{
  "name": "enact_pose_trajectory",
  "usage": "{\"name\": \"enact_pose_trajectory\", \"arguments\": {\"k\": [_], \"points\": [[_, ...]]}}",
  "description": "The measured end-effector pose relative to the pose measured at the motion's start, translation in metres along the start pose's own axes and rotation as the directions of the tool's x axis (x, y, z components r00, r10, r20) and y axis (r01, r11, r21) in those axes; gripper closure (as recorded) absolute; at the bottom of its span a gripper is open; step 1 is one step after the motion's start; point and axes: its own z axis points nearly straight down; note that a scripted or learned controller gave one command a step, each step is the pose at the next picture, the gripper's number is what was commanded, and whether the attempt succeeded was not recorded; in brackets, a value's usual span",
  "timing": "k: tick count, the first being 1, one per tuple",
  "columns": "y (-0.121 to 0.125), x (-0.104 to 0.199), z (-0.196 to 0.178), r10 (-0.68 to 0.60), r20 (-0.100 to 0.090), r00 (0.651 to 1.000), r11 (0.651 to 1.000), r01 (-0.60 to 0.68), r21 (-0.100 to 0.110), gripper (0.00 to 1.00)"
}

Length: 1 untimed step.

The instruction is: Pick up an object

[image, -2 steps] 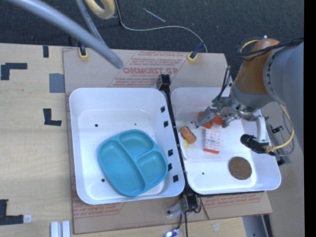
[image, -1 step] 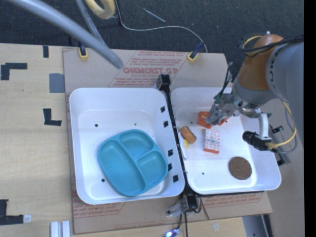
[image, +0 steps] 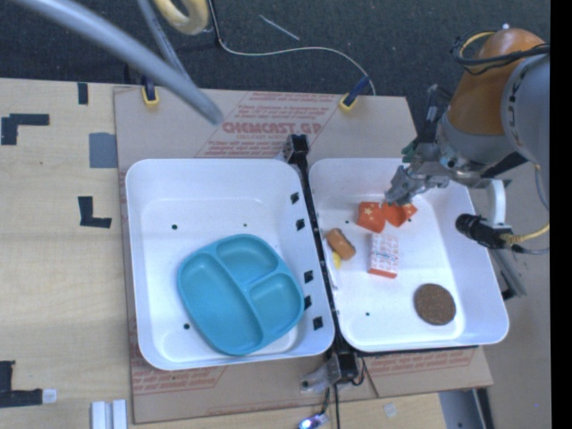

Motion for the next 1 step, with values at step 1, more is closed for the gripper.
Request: {"name": "enact_pose_trajectory", "arguments": {"k": [1], "points": [[-0.0065,-0.0041,-0.0477,0.001,0.0,1.0,1.0,-0.001,0.001,1.0]]}}
